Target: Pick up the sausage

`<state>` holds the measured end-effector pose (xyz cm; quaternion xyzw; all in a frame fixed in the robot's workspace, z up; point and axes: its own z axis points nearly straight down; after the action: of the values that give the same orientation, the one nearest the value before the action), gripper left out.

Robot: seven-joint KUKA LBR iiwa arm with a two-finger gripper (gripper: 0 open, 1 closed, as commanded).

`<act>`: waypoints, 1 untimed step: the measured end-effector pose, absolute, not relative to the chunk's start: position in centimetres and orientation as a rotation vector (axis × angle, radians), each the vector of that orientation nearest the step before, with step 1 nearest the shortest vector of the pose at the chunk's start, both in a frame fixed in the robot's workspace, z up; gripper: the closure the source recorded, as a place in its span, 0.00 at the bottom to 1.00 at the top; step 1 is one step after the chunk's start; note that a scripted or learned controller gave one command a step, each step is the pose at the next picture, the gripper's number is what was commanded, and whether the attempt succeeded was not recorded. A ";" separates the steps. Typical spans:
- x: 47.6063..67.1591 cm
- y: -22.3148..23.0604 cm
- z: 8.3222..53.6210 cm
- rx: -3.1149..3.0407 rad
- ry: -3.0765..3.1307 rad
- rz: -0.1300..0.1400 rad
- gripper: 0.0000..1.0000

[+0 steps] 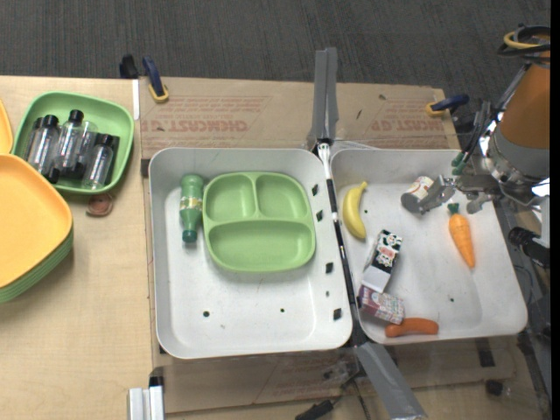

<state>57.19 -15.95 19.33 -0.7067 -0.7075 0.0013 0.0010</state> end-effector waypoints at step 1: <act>57.2 -16.1 20.1 -2.219 -2.220 0.007 1.00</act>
<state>57.17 -16.06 20.12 -0.7069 -0.7073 0.0021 0.0015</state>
